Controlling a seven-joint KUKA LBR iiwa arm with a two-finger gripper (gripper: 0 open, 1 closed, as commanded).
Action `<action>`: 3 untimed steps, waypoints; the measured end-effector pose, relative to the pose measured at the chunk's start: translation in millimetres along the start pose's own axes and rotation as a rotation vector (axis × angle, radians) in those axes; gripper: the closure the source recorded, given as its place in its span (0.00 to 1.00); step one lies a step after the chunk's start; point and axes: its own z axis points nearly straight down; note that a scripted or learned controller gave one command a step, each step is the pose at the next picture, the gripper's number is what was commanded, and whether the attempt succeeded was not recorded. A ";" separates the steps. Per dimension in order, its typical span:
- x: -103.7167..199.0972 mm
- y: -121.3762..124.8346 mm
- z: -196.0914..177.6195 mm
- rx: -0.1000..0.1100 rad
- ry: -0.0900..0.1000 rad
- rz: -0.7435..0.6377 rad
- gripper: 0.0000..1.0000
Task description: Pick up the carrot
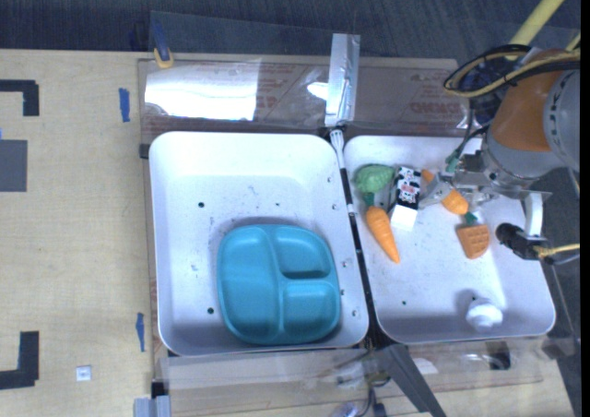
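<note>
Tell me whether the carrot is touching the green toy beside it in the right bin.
Cannot tell. In the camera view, the carrot's leafy top sits right under the green toy; no plain gap or contact shows between them.

Orange carrot (382, 232) – green top; blue tray (277, 284); 2 white bins (175, 184).

No legible text or labels

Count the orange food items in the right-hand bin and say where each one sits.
3. The carrot lies by the bin's left wall, below a green vegetable. A small orange piece sits near the end effector. A ridged orange chunk lies below it. The arm may hide others.
</note>
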 end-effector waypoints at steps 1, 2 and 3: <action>-0.6 1.7 -12.4 -0.005 -0.002 0.001 1.00; 23.7 -5.6 -112.4 -0.006 -0.001 0.033 1.00; -18.3 -1.9 -64.4 0.005 -0.001 0.310 1.00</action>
